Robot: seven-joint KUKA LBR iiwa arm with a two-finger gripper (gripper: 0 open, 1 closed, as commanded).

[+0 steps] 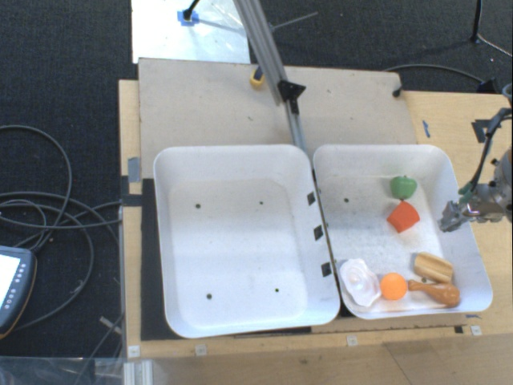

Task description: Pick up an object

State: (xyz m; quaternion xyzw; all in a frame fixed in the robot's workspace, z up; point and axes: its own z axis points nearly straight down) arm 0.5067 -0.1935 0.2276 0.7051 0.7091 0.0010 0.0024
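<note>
The right bin [361, 175] holds several small objects. A green round piece [403, 186] lies near its far right, with a red block [403, 216] just in front of it. Along the front wall lie a white crumpled piece [358, 281], an orange ball [393, 286], a tan wooden block [433, 267] and a brown club-shaped piece [438, 293]. My gripper [454, 214] hangs at the bin's right rim, to the right of the red block and apart from it. Nothing shows in its grasp.
The left bin [172, 239] sits beside the right one, sharing a black-clipped divide [318, 232]. A slanted grey pole [264, 38] crosses the back of the bench. Cables and a tablet [12, 283] lie on the floor at left.
</note>
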